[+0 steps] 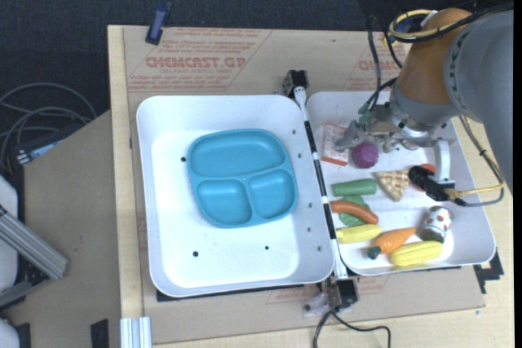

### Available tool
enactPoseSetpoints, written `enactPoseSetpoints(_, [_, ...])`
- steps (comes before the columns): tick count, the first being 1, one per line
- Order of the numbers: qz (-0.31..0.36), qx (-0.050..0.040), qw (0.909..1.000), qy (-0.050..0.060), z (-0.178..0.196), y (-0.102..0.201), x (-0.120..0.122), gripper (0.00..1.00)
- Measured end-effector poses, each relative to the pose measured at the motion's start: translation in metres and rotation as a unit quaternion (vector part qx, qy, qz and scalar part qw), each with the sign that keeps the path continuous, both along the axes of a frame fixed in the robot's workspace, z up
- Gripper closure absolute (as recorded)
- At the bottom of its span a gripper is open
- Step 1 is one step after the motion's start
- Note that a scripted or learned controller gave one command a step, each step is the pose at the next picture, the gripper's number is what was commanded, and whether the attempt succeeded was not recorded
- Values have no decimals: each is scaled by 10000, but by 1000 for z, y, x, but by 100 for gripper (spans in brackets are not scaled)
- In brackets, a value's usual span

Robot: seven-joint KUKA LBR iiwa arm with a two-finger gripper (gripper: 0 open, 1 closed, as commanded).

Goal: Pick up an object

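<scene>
My gripper [364, 139] hangs over the back part of the right bin [481, 236], reaching in from the right. Its fingers [351, 134] are spread open on either side of a round purple toy vegetable [364, 154], which lies on the bin floor right at the tips. I cannot see that they are pressing on it. In front of it lie a pizza slice [392, 183], a green cucumber [353, 187], an orange-red sausage [356, 213], a yellow banana [359, 234], a carrot [396, 239] and a corn cob [418, 253].
The left bin [163, 257] holds a blue divided plate [241, 177]. A flat pink-and-white piece [333, 149] lies at the right bin's left wall. A small round white-and-red toy [438, 219] sits near the right wall. The bins' shared rim [316, 175] runs just left of the gripper.
</scene>
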State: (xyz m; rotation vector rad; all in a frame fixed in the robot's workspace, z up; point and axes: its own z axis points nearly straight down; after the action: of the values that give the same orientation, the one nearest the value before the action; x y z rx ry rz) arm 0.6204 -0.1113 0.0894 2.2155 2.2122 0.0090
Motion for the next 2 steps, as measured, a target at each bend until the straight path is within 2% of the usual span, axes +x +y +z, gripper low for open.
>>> enactPoseSetpoints(1, [5,12,10000,0,10,1,0,100])
enactPoseSetpoints(2, [4,13,10000,3,10,1,0,0])
